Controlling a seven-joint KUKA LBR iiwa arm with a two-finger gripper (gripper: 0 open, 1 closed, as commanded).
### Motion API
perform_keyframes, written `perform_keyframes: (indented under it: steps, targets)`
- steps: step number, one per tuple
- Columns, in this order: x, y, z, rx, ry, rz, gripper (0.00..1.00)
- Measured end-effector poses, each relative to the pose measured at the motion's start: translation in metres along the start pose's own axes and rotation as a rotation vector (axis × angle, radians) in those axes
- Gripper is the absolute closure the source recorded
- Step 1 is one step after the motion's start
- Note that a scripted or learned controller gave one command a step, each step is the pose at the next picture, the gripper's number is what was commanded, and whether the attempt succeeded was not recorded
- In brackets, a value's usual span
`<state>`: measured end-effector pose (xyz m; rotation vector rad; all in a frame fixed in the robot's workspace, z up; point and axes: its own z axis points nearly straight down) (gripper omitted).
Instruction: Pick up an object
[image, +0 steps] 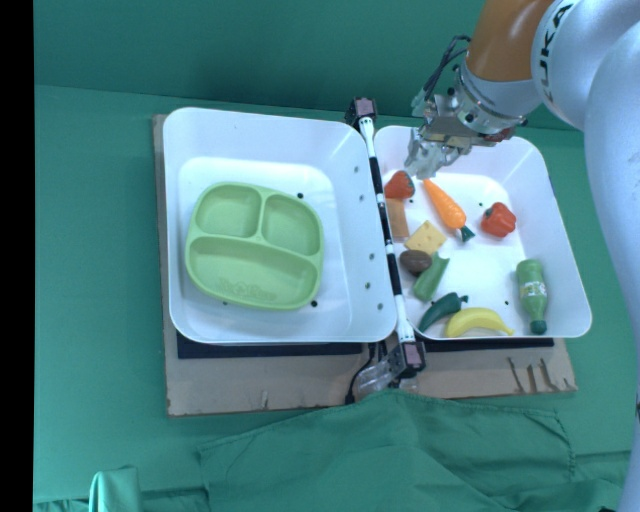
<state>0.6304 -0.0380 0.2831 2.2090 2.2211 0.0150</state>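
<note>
While hovering over the far left corner of the right bin (565, 250), gripper (425, 160) poised with jaws seemingly slightly apart, nothing between. Nearest: smooth curved banana (478, 321), glossy green bottle (532, 291). Farther: tapered carrot (446, 205), strawberry (400, 185) just below the fingertips. Next calls for descent onto one, then closing.

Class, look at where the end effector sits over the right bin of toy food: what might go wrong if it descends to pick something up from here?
1. The end effector hangs between the strawberry and the carrot, which lie close together; it may nudge one while reaching for the other.
2. It is near the divider between the bins, so it may strike it.
</note>
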Motion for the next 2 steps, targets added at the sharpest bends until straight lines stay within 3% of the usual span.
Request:
perform_keyframes:
  steps: [1, 2]
  targets:
    - [-0.005, -0.003, 0.002, 0.008, -0.002, 0.008, 1.00]
    - [-0.068, -0.042, 0.043, 0.015, -0.003, 0.015, 1.00]
